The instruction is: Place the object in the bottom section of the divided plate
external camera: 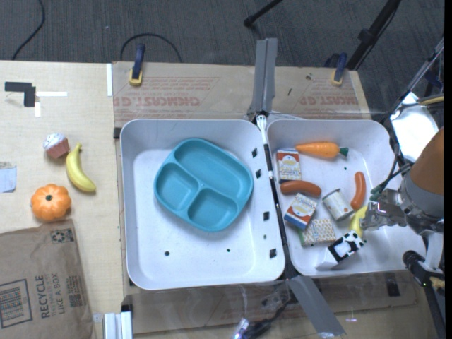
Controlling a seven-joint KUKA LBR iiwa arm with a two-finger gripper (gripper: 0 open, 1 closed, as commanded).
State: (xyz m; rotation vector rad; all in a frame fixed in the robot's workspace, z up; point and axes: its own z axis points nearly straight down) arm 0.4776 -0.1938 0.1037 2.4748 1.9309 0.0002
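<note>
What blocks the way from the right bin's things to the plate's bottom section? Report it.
Only the bins' adjoining walls, between the right bin and the plate. Nothing visible sits in the bottom section.

arm (431, 182) cut off by right edge; cardboard box (35, 284) cropped at bench's bottom-left corner; small carton (289, 165) print too small to read.

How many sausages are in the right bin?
2: one sausage lies across the middle of the right bin; the other sausage stands lengthwise farther right. More may hide under the arm.
</note>
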